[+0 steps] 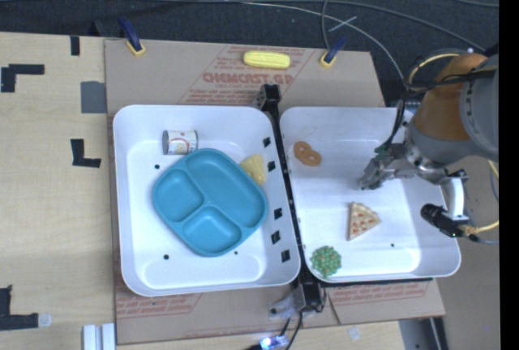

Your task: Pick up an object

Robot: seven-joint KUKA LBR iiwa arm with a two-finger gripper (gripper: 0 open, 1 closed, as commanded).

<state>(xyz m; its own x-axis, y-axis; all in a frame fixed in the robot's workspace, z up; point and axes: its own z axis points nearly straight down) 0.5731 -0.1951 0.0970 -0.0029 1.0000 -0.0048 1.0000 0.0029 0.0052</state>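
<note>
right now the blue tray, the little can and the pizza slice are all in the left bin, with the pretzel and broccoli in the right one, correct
Not quite. The pizza slice lies in the right bin, as the camera view shows, between the pretzel and the broccoli. The blue tray and the little can are in the left bin.

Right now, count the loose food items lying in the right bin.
3. A pretzel near the bin's upper left, a pizza slice mid-bin, and a broccoli floret at the lower left corner. The gripper may hide more.
</note>
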